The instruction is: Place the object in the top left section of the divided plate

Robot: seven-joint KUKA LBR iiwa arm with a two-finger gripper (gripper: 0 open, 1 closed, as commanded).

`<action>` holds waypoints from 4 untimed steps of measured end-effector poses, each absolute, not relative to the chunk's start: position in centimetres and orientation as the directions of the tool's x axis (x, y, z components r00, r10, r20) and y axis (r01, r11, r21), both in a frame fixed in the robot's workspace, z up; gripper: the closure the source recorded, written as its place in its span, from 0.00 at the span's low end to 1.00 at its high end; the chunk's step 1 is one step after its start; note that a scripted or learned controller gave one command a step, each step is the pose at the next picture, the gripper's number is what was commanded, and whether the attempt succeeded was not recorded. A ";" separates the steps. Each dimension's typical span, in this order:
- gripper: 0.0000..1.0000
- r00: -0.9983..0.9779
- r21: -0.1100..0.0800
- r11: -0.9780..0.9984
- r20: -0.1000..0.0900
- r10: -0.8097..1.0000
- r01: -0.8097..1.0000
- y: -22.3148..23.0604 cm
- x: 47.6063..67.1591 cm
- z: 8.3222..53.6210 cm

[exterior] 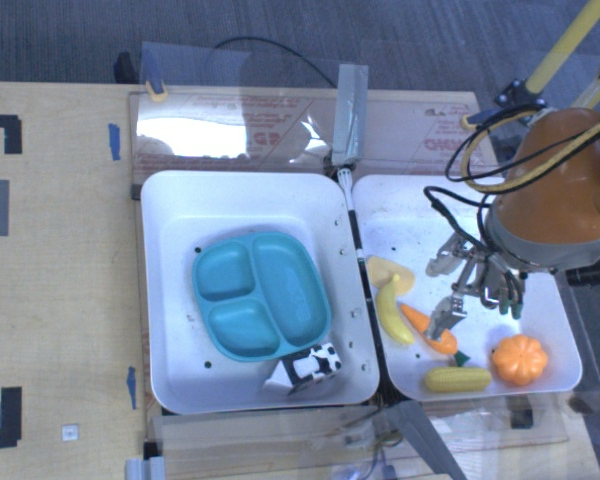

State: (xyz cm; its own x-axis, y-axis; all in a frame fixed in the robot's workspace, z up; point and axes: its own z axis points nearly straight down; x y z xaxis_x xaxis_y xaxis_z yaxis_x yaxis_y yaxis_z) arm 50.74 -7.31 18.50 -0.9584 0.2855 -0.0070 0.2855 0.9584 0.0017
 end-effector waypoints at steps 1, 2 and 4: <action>0.00 -0.931 0.003 0.931 -0.006 0.365 0.365 -5.1 53.0 18.5; 0.00 -0.943 0.002 0.943 -0.008 0.334 0.334 -6.9 54.8 19.4; 0.00 -0.998 0.002 0.998 -0.010 -0.069 -0.069 6.3 48.1 25.6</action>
State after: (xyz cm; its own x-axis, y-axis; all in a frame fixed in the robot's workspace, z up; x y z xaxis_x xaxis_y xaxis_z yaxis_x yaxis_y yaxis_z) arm 48.12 6.34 25.56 -0.9975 -0.0693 -0.0100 -0.0694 0.9976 0.0022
